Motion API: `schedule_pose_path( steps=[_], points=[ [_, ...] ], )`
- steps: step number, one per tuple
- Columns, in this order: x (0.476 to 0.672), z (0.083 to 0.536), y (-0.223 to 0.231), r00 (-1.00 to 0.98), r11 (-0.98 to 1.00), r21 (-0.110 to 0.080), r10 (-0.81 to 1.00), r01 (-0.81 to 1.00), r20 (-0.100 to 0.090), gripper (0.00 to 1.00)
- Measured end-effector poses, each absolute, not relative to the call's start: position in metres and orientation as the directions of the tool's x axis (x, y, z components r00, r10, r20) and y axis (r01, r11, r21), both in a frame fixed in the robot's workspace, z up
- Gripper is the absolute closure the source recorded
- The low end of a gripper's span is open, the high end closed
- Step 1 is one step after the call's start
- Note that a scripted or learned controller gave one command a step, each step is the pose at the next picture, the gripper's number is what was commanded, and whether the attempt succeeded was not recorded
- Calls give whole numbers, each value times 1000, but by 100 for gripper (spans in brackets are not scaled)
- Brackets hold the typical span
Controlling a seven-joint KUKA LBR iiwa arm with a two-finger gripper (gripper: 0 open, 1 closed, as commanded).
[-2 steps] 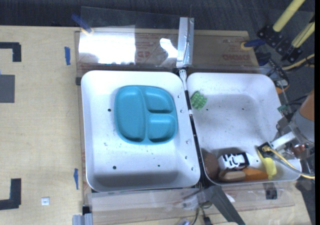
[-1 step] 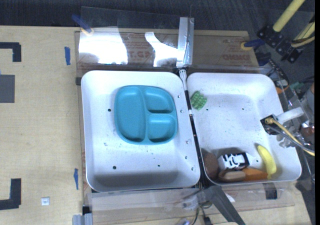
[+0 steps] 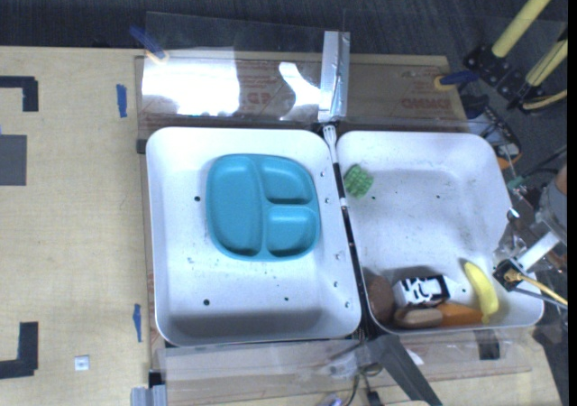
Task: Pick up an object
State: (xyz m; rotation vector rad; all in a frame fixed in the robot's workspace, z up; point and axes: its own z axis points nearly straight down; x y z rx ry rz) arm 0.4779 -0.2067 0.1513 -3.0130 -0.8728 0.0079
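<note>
The right bin [image 3: 424,215] holds a small green object [image 3: 358,180] near its upper left corner. Along its front wall lie a brown lump [image 3: 379,296], a black and white object [image 3: 422,289], an orange carrot [image 3: 442,314] and a yellow banana [image 3: 480,287]. My gripper [image 3: 527,255] sits at the far right edge of this bin, just right of the banana and apart from it. Much of the gripper is cut off by the edge of the view.
The left bin [image 3: 171,242] carries a blue divided plate [image 3: 263,206] in its middle. A clear plastic panel [image 3: 234,79] and a metal strip [image 3: 332,79] stand behind the bins. Yellow rods [image 3: 532,7] cross the upper right corner.
</note>
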Motion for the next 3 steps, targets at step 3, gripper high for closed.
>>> schedule_pose_path(
  steps=[3],
  points=[
    [480, 86, -184, 967, -967, -1, 255, 255, 2, 0]
  ],
)
